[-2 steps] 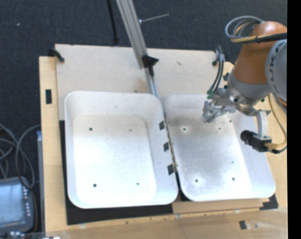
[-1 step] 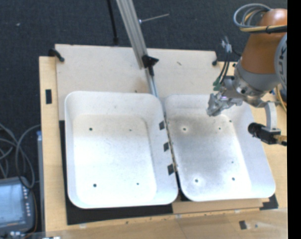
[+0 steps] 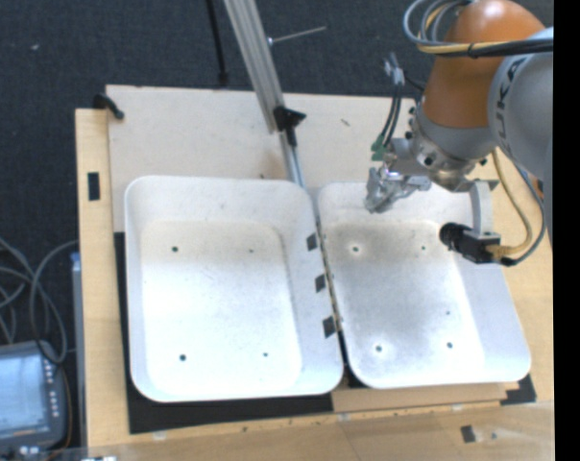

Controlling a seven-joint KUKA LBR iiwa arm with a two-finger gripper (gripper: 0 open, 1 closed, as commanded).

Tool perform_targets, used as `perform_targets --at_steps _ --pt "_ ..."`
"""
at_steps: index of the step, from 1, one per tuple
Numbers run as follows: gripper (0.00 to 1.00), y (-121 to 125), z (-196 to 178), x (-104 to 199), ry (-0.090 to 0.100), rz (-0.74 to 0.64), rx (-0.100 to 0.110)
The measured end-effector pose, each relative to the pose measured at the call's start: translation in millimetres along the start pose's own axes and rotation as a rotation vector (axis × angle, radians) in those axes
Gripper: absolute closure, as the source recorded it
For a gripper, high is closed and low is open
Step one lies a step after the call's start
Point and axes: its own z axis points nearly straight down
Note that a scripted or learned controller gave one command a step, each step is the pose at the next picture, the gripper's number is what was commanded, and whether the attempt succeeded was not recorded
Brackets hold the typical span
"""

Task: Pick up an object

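— Claw (image 3: pixel 381 197) position? 
— Hanging low over the far rim of the shallow white plastic right bin (image 3: pixel 482 353), under the grey arm's orange band (image 3: pixel 468 56). I cannot tell its state.
— And the object to pick up?
— None visible to me in that bin or the white left bin (image 3: pixel 146 257) on the pale wooden worktop (image 3: pixel 175 123); probably the program is just probing.

Cut off and unclear

The arm (image 3: pixel 482 75) runs out past the right edge; the hand (image 3: pixel 384 192) is blurred, its grip unreadable. The monitor (image 3: pixel 19 401) is cropped at bottom left.
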Motion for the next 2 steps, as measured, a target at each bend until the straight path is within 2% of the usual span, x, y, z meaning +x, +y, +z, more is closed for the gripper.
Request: perform_targets --at_steps 2 --pt "1.0 27 26 98 -0.002 0.003 0.001"
